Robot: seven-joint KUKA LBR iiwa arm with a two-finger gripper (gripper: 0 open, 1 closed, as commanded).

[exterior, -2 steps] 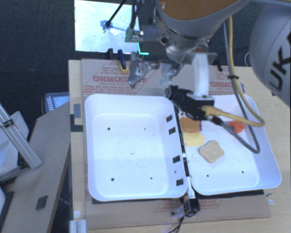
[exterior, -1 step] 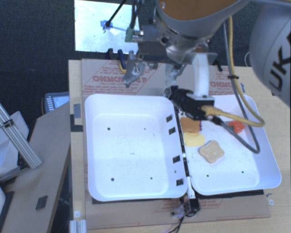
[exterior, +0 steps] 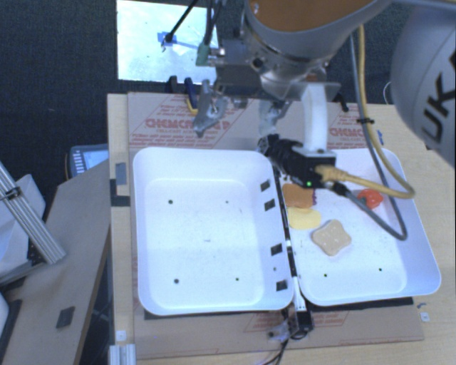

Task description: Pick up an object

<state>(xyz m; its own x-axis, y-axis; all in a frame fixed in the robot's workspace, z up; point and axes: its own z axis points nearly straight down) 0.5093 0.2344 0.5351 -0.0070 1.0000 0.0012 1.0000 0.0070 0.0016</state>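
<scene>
Looming closest to the lens, the arm's wrist with its orange band (exterior: 306, 14) hangs at the top of the camera view. Below it the gripper (exterior: 239, 115) hangs over the printed cardboard sheet (exterior: 164, 125) behind the bins' back rims, roughly above the seam between them. Its two grey fingers (exterior: 206, 110) stand wide apart with nothing between them.

All the candidates lie in the right bin (exterior: 420, 264), forward of the gripper and towards the view's right. A toy toast slice (exterior: 331, 237) lies flat near the bin's middle, roughly square, with no marked long axis. Just behind it is a yellow flat piece (exterior: 305, 219), touching or overlapping an orange-brown piece (exterior: 298, 195) close to the dividing rim. A red piece (exterior: 370, 197) lies apart, further right.

The left bin (exterior: 142, 214) offers nothing to grasp, so the move likely calls for travel forward and rightward, then a descent. The toast looks the easiest target, since it stands clear of its neighbours. A black module (exterior: 299, 165) on the wrist, trailing a yellow cable (exterior: 370, 142), partly overhangs the orange-brown piece, and the nearby rim could foul a finger there.
</scene>
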